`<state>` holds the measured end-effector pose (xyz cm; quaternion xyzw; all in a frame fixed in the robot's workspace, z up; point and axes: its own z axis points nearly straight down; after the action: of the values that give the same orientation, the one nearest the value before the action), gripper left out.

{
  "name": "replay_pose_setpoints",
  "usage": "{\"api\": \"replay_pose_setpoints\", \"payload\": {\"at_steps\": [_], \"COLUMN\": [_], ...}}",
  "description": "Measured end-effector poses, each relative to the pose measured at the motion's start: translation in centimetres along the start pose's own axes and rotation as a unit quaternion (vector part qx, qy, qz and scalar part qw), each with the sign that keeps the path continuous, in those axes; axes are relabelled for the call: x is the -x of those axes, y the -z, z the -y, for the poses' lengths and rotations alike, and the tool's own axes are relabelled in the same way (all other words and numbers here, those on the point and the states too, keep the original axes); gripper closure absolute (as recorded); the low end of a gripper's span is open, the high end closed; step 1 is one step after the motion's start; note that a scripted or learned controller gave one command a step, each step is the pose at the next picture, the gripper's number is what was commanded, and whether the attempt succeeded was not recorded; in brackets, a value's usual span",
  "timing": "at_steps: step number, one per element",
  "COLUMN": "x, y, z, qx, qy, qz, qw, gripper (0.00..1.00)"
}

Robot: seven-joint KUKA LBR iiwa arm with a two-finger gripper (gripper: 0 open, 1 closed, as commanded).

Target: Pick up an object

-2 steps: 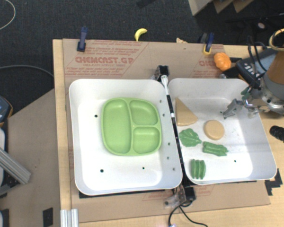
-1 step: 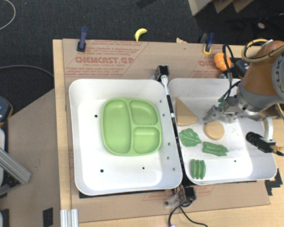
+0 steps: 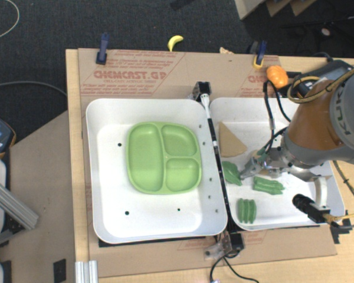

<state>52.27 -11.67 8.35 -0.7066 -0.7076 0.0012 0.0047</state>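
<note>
the gripper (image 3: 252, 168) hangs low in the right bin (image 3: 248, 112) among three green pieces, near the tan wedge (image 3: 230, 140); whether it's clenched, i cannot tell

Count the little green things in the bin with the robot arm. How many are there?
3. One green piece lies near the bin's left wall, one sits in the middle just below the arm, and one is by the front rim. The arm may hide more.
</note>
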Motion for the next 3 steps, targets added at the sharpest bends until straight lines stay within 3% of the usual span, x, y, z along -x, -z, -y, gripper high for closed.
{"api": "replay_pose_setpoints", "payload": {"at_steps": [1, 2, 3], "x": [0.3, -7.6, -15.6], "y": [1.2, 10.6, 13.6], "z": [-0.3, 1.3, 2.8], "qx": [0.005, 0.009, 0.006], "qy": [-0.002, 0.004, 0.004], "qz": [0.003, 0.001, 0.001], "qw": [1.0, 1.0, 1.0], "gripper": [1.0, 1.0, 1.0]}}
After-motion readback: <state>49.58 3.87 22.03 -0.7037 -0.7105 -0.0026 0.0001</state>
